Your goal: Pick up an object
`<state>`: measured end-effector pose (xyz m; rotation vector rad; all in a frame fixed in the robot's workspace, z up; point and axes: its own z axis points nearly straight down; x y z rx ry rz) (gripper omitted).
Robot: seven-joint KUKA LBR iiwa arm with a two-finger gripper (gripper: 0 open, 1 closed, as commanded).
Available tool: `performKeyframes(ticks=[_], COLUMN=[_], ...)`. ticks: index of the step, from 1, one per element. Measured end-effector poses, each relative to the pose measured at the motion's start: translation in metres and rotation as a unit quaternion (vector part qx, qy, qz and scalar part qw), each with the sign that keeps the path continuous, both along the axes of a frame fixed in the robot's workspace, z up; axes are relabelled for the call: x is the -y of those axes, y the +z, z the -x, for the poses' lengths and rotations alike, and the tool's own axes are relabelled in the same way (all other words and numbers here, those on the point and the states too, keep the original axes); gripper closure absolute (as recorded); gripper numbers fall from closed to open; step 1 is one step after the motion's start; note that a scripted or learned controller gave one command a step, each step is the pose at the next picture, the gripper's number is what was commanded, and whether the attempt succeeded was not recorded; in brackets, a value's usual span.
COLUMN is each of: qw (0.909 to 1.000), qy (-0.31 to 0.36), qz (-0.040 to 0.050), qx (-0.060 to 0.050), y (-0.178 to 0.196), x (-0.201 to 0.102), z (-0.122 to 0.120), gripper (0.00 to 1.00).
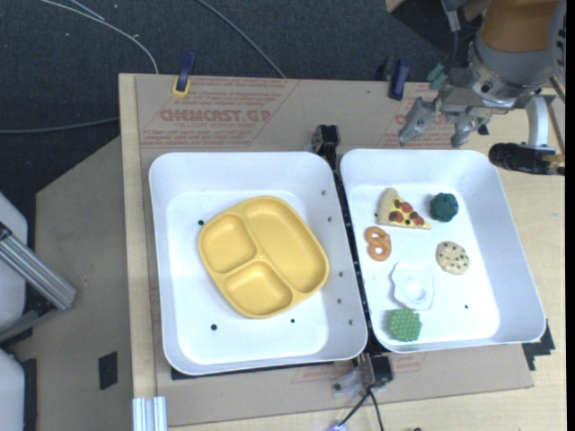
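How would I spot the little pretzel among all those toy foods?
Look in the right-hand white bin, along its left side. Just below the pizza slice lies the pretzel: the one orange-brown piece, looped with holes through it, unlike the flat speckled cookie.

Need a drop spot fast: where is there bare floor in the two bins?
Left bin: a bare strip rings the yellow tray, widest along its near edge. Right bin: bare along the right side and near-right corner. Crowded from pizza down past pretzel and cookie.
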<state>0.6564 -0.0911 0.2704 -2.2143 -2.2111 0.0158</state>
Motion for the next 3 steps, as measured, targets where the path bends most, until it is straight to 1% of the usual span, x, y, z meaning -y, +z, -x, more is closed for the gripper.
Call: performKeyframes(ticks=[1,2,3], qw=[1.0,1.0,1.0], qy=[0.001,0.002,0.0], qz=[0.0005,0.0008,0.0004], qx=[0.007,0.006,0.004], y=[0.009,-0.048,-0.11], x=[0.0,-0.004,0.001], z=[-0.002,-0.009,-0.006], gripper=[0.0,0.0,0.0])
